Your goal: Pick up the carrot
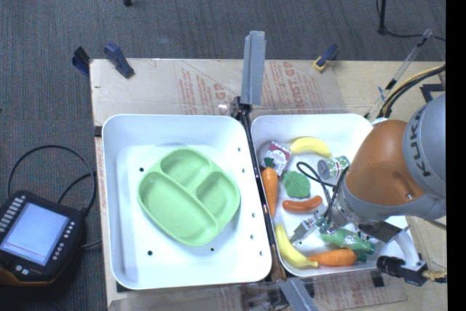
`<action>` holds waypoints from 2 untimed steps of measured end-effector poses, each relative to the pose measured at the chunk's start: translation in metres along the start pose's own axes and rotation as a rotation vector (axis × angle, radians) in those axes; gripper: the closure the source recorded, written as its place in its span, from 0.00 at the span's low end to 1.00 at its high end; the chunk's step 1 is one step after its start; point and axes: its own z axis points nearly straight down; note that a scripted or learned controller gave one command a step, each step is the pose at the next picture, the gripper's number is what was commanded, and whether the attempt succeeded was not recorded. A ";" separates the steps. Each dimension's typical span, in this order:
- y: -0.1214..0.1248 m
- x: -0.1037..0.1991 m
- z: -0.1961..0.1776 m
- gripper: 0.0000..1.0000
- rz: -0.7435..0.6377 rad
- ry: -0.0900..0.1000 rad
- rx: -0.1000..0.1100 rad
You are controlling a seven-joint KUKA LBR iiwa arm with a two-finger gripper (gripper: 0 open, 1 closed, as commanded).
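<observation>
Lighting is even and diffuse, seemingly from overhead; no hard shadows anywhere. The white bins [116, 156] read bright but not blown out, with soft grey shading along their inner walls. The green plate [189, 195] throws only a faint shadow on its lower edge. The orange band [382, 167] on the arm carries a mild soft highlight, no sharp glare. The grey carpet [44, 25] is noticeably darker, its texture still visible. Overall sharpness is moderate: small items in the right bin look soft and slightly smeared, with low resolution and compression noise. No obvious edge distortion.
</observation>
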 end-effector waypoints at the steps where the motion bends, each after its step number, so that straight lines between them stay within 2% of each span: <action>1: 0.084 -0.042 -0.002 0.00 -0.159 -0.002 -0.003; 2: -0.001 -0.024 -0.149 0.00 0.000 -0.001 -0.002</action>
